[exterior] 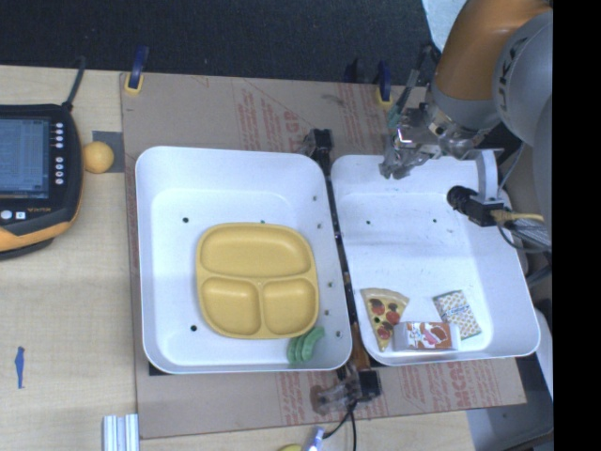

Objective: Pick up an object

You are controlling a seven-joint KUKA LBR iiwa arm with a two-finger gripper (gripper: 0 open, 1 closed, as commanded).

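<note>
A wooden table [66, 346] carries two white bins. The tool [402, 161] hovers at upper right, over the right bin's [423, 238] far edge; nothing sits between its fingers, which look slightly apart. The pizza slice [383, 313], lower right, awaits a descent toward it.

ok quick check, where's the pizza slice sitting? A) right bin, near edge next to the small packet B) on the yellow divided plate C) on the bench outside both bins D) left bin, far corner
A: the pizza slice lies on the floor of the right bin at its near edge, beside the small packet; the yellow divided plate sits in the left bin.
</note>
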